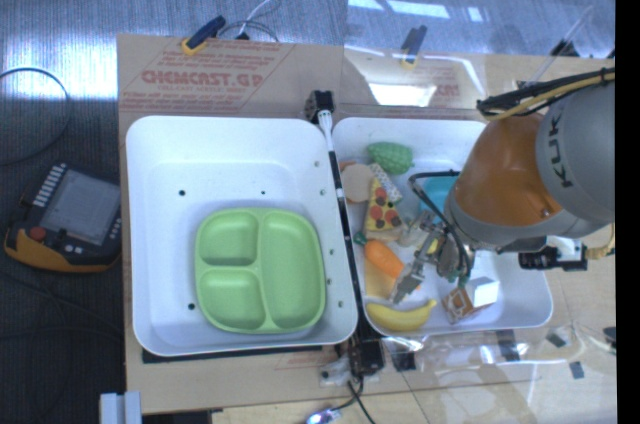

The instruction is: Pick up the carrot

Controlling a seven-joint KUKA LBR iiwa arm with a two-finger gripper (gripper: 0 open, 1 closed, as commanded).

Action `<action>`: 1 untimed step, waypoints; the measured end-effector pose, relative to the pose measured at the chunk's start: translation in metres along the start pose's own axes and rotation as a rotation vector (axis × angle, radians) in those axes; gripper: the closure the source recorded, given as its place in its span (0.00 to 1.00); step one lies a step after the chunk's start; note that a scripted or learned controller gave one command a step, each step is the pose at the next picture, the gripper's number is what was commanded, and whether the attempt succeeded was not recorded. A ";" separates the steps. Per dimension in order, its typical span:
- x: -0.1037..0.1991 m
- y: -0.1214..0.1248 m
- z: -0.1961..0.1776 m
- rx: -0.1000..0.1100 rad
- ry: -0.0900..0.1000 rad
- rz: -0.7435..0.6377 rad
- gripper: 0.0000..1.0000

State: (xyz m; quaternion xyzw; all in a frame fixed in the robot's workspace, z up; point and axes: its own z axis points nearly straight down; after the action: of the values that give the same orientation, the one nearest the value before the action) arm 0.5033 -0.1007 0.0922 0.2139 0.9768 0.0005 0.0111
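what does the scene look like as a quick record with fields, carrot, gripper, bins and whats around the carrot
carrot: carrot, lying in the right bin, near its left wall
gripper: gripper, low over the right bin, just right of the carrot
carrot held: no, not between the gripper's fingers
near carrot: banana in front of it, pizza slice behind it
left bin: left bin holds a green divided plate

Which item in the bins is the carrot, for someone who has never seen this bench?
Look in the right-hand white bin, along its left wall beside the divider. The carrot is the small orange piece just above the yellow banana and below the pizza slice. It is the one plain orange item there, left of the gripper.
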 end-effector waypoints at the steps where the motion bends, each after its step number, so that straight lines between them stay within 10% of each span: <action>1: -0.033 0.018 0.002 0.005 0.012 0.214 0.00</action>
State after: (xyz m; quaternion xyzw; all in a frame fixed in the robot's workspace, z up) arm 0.5413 -0.0979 0.0911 0.3168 0.9485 0.0006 0.0048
